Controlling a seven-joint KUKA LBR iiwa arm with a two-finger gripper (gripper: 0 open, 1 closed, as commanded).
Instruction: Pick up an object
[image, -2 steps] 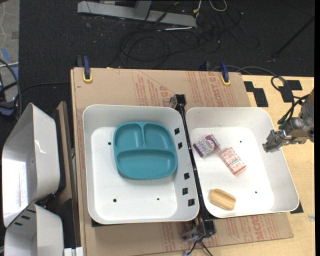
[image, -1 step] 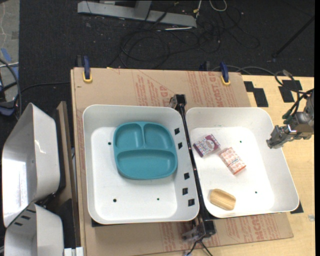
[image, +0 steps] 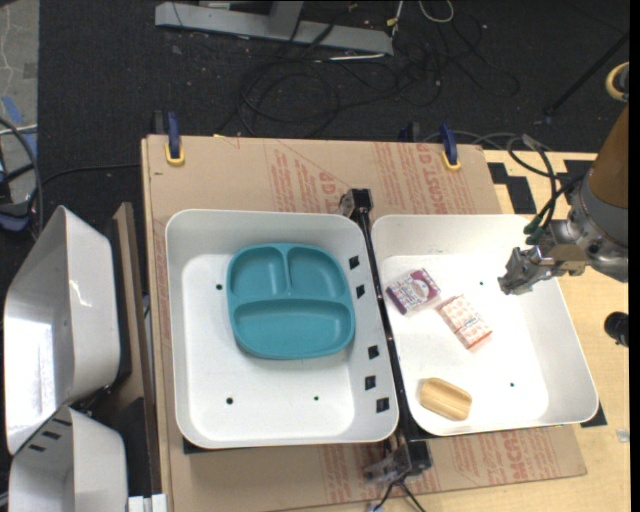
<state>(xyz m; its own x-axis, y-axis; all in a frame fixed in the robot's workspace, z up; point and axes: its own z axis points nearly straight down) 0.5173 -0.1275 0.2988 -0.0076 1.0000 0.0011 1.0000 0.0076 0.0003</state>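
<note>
Three small things lie in the right bin (image: 560, 330). A purple and white packet (image: 413, 290) rests near its left wall. A red and white patterned box (image: 466, 322) lies just right of the packet. A tan bun-shaped piece (image: 444, 399) sits near the front. My gripper (image: 518, 276) hangs over the bin's right part, right of the patterned box and apart from it. Nothing shows between its dark fingers.
The left bin (image: 195, 400) holds a teal divided plate (image: 291, 301). A black divider (image: 378, 320) runs between the bins. White tubs (image: 60, 320) stand off the bench to the left. Cables lie on the dark floor behind.
</note>
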